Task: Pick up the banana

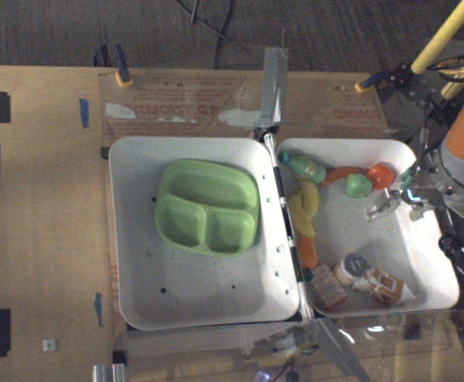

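- Banana (304,207): lies in right bin (423,269), against its left wall, roughly mid-depth; long axis runs far-to-near, curved.
- Just past banana's far end: green bottle (304,166), lying tilted, near far-left corner of right bin.
- Touching banana's near end: orange carrot-like item (306,252), also along left wall.
- Far side of right bin, centre: orange-red long item (339,174), green round fruit (358,185), red-orange round fruit (380,175), all close together.
- Near side of right bin: small brown packet (328,286) by left wall, a jar w/ grey lid (348,269) lying over, orange/white carton (379,286) to its right.
- Gripper (384,205): over right half of right bin, reaching in from right, well apart from banana w/ bare bin floor between. Metallic fingers point left; too small & blurry, so can't tell if apart or together. Nothing seen between them.
- Arm: grey body w/ orange band (462,134) at right edge of view.
- Left bin (136,277): holds green divided plate (208,206), 3 compartments, sits centre-far of bin.
- Table (40,237): tan surface; blue tape bits and black corner marks at left.
- Yellow pole (446,26) slants at far right.
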`<act>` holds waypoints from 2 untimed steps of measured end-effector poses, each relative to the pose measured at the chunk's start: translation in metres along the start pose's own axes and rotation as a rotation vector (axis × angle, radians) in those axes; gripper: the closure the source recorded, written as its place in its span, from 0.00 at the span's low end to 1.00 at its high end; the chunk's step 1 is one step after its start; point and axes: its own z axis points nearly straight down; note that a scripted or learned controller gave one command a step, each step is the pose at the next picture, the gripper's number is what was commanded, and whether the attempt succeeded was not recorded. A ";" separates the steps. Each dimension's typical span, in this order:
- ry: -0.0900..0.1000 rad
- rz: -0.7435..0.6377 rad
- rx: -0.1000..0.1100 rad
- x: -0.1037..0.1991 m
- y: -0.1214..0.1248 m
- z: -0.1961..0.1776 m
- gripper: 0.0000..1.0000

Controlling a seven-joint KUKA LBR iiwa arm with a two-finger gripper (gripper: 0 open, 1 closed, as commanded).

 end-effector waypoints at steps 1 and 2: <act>-0.001 -0.197 0.001 0.062 0.045 0.062 0.00; -0.005 -0.026 -0.011 0.057 0.098 0.106 0.00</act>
